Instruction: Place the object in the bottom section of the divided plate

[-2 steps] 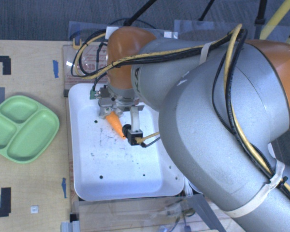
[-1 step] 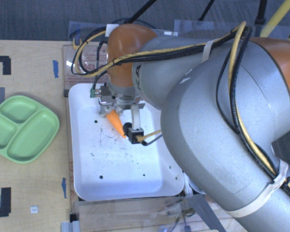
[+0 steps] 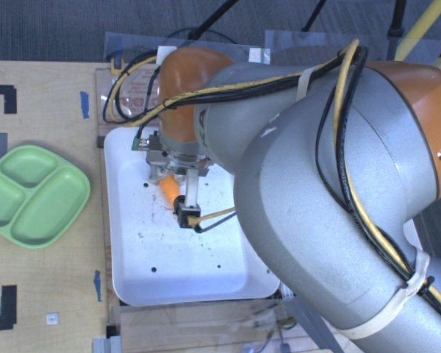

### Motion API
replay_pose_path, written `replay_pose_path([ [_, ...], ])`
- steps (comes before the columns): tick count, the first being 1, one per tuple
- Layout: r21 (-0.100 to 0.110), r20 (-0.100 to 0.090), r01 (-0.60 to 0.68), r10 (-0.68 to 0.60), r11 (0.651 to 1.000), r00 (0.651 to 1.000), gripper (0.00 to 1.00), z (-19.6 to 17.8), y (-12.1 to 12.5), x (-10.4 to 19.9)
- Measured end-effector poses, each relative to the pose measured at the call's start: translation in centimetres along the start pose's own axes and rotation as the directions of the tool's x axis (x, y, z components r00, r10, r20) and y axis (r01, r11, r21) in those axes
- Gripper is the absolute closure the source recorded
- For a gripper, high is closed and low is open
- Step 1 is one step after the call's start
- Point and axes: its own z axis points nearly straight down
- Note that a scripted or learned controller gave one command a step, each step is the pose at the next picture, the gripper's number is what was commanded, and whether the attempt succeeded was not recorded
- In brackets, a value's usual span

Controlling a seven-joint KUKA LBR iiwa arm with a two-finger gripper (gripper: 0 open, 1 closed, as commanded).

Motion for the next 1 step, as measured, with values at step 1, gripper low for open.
replay_pose_path([
  [1, 0.002, 0.002, 0.001, -0.001, 1.000, 1.000, 1.00, -0.91, 0.03, -0.02],
])
